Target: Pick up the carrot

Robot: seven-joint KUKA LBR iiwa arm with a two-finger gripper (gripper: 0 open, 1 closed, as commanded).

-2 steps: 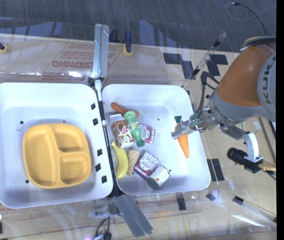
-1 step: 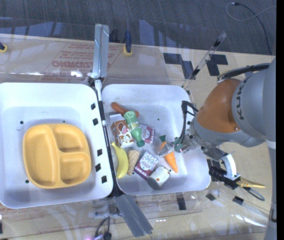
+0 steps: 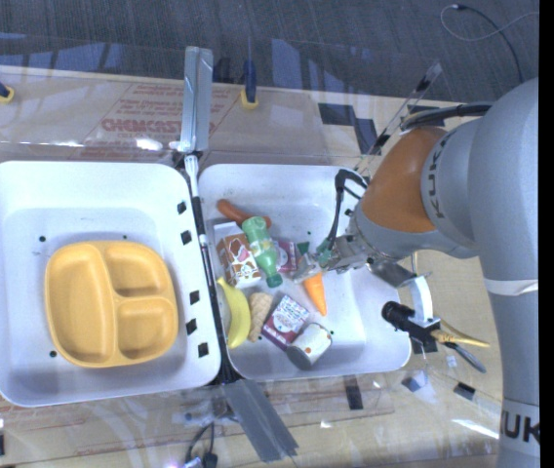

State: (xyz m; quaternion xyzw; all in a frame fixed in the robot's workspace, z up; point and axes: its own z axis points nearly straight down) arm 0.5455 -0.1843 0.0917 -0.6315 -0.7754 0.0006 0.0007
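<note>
Nearest us in the right bin (image 3: 379, 354) lies a maroon carton (image 3: 296, 325) with a white end, and left of it a banana (image 3: 233, 312) along the bin's left wall. Just past these we find the carrot (image 3: 315, 293), on the bin floor near the middle, an orange wedge with a little clear floor on its right. Its long axis runs roughly near-to-far in the view; we judge that the thick end sits at the far side, under the gripper (image 3: 326, 256), and the tip points toward us, tilted slightly right.

The gripper hangs right above that thick end, among some small green bits. We cannot tell whether its claw is spread or closed, as the wrist and clutter hide the tips, and we see nothing plainly held.

The risks, as we judge them: the green bottle (image 3: 262, 252) and the printed packet (image 3: 241, 261) lie just left of the gripper, so a closing claw could catch one of them instead, or nudge the carrot aside. The carrot tapers, so a pinch near the end could let it slip out. A grip along the axis rather than across it would probably miss.

Farther back lies a second, slimmer carrot-like piece (image 3: 233, 211), which could be mistaken for the target. In the left bin (image 3: 14, 261) sits a yellow divided plate (image 3: 111, 303)
</note>
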